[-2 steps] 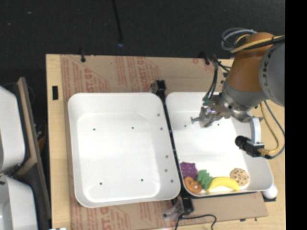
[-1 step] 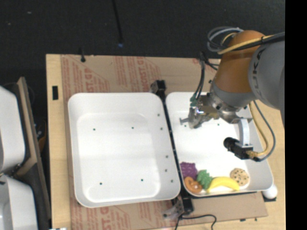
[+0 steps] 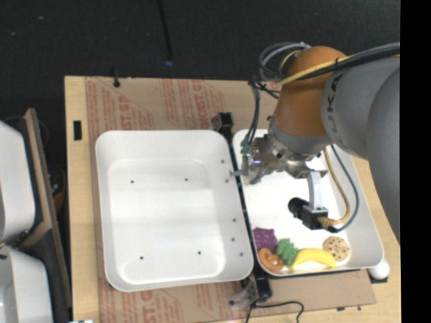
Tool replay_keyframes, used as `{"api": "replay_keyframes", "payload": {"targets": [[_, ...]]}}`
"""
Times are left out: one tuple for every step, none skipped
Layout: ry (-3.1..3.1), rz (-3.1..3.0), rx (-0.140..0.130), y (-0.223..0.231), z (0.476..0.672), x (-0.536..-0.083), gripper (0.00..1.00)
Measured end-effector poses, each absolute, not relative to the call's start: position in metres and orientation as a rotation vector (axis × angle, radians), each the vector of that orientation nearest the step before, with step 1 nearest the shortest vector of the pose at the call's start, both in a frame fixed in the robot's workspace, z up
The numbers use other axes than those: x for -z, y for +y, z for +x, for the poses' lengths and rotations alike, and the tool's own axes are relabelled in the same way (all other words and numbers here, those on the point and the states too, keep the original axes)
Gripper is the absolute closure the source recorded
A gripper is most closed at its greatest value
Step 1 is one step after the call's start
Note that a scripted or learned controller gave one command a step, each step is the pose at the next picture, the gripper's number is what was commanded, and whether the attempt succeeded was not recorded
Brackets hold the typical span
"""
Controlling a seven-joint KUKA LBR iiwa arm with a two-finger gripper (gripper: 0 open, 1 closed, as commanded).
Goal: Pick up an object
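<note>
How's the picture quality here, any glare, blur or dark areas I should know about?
In the camera view, the left bin is bright, its floor nearly washed out; the background beyond the bench is almost black; the arm shows a soft highlight on its orange band; the small items, like the banana and cookie, are soft and low in detail.

A robotics lab: an industrial arm (image 3: 350, 99) with loose cabling hangs over two white bins (image 3: 168, 207) on a cardboard-lined surface (image 3: 155, 106), black backdrop behind the bins.
</note>
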State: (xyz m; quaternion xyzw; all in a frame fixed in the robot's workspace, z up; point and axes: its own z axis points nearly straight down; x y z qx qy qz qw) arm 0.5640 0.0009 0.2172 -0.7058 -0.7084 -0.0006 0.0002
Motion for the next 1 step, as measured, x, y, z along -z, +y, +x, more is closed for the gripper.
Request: {"api": "replay_keyframes", "payload": {"targets": [[-2.226, -2.218, 0.003, 0.0444, 0.5532, -0.2343, 1.0]]}}
